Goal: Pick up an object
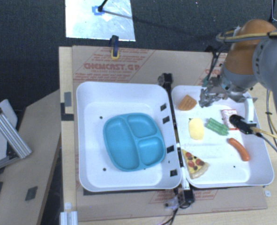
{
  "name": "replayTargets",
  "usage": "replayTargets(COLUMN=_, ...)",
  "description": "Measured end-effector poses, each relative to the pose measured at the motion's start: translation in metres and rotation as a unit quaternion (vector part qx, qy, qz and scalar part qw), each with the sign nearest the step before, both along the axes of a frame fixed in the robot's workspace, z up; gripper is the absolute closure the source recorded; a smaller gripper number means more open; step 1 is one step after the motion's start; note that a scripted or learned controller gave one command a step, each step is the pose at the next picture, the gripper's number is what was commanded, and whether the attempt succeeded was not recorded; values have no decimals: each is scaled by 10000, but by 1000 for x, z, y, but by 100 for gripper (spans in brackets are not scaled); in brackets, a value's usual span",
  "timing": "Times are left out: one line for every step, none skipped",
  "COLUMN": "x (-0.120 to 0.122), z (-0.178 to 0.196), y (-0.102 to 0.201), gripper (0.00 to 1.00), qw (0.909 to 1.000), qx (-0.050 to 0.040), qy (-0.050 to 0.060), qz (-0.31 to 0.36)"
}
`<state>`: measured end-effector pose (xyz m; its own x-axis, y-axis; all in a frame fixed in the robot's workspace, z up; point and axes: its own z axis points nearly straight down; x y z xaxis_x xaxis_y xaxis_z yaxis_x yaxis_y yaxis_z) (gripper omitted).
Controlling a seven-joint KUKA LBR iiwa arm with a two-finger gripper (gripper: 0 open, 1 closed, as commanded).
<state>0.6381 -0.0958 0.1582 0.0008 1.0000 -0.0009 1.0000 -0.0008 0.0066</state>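
Observation:
The right bin (255, 170) holds an orange wedge-shaped piece (187, 102) at its back left, a yellow pear-like piece (196, 128), a green piece (216, 126), a red-and-white packet (228, 115), a sausage (239, 149) and a pizza slice (194, 163) at the front left. My gripper (206, 99) hangs over the back of the right bin, just right of the orange wedge, with nothing seen between its fingers.
The left bin (89, 102) holds a blue divided plate (132, 140). A black clamp strip (172, 125) runs between the bins. A yellow clip (115, 47) sits on the cardboard behind the left bin.

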Motion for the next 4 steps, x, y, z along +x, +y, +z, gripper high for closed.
replayTargets(x=0, z=48, y=-8, gripper=100, qw=10000, qx=-1, qy=3, qz=5)
replayTargets(x=5, z=113, y=-8, gripper=100, qw=10000, qx=-2, qy=-9, qz=24)
replayTargets(x=-5, z=116, y=42, gripper=100, qw=10000, qx=9, qy=25, qz=46)
replayTargets(x=-11, z=97, y=89, gripper=100, qw=10000, qx=9, qy=28, qz=46)
